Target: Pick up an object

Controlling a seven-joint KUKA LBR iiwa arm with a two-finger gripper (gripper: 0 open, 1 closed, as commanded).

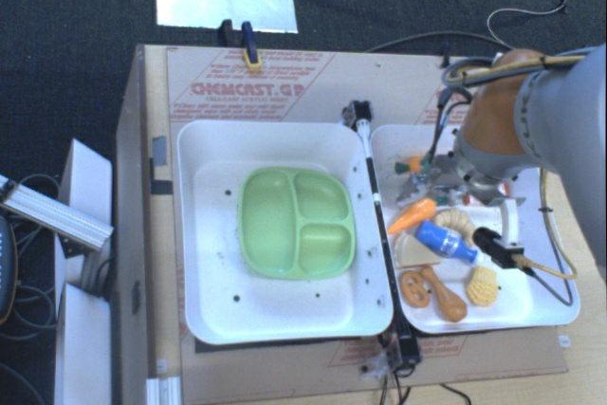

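1. Nearest the camera, along the front of the right bin (555, 303), lie a pretzel (413, 287), a brown drumstick-shaped toy (446, 296) and a yellow waffle-textured piece (483, 285), close together.
2. Just behind them a blue bottle (445, 241) rests against a beige ring-shaped piece (459, 221), with an orange carrot (413, 215) beside the centre divider.
3. Any of these could be the pick; none sits between the fingers.
4. Above the bin's back half hangs the gripper (444, 174), under the grey arm (531, 119); whether it stands wide or narrow I cannot tell, since the wrist covers it.
5. Risk: the toys are packed so tightly that a descent may land on two at once, or nudge the round bottle so it rolls away.
6. Risk: the carrot lies near the divider, so a finger could strike the bin wall.
7. Risk: a black cable (531, 268) trails through the bin and could snag.
8. Left bin (204, 232) holds a green divided tray (296, 223), well apart.
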